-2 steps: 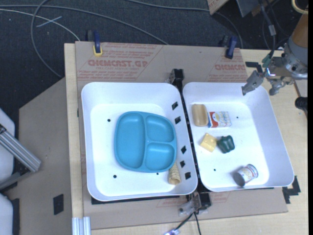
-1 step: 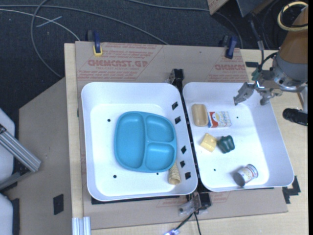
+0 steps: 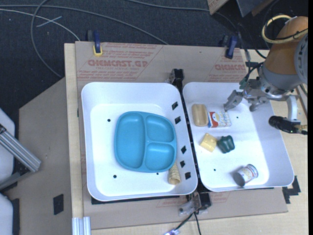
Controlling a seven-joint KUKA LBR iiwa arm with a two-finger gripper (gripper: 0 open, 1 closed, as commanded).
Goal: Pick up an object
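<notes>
Overhead, the gripper is hanging with fingers spread wide, gripping nothing, over the right bin, seemingly just above the small carton.

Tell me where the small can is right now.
The small can lies on its side near the front edge of the right bin, below and right of the dark green piece.

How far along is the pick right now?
Done: the gripper is over the right bin's far end, open. In hand: nothing between its fingers. Left: the whole pick; the small carton, tan block, green piece and can all lie in the bin.
</notes>
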